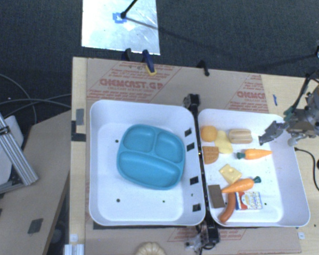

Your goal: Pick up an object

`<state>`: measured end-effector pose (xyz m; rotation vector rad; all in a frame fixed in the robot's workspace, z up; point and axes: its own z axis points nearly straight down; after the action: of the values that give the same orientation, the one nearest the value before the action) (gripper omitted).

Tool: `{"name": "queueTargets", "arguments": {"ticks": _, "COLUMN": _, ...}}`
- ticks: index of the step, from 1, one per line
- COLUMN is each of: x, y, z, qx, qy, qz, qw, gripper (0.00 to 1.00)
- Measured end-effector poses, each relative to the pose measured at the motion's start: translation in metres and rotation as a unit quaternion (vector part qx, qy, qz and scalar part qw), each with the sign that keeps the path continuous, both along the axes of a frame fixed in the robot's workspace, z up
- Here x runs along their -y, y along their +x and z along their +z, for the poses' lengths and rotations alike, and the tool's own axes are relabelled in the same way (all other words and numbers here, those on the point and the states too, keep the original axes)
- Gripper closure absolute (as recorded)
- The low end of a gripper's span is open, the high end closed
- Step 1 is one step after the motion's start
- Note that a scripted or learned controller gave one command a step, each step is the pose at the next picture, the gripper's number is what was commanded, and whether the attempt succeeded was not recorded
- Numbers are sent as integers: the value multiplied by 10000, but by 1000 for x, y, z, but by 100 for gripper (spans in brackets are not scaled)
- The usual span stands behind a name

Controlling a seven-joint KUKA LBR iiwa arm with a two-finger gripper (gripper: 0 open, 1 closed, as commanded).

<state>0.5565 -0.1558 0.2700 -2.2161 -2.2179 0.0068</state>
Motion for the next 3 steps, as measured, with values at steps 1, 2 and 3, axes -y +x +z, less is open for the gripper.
{"name": "queueTargets", "arguments": {"ticks": 1, "x": 0, "y": 2, "z": 5, "qx": 46, "qy": -9, "qz": 10, "qw": 10000, "gripper": 0}}
{"name": "queueTargets", "arguments": {"ticks": 2, "x": 1, "y": 4, "z": -37, "qx": 34, "qy": -7, "qz": 2, "qw": 10000, "gripper": 0}}
{"name": "queueTargets", "arguments": {"ticks": 3, "x": 1, "y": 8, "z": -85, "qx": 28, "qy": -6, "qz": 4, "qw": 10000, "gripper": 0}}
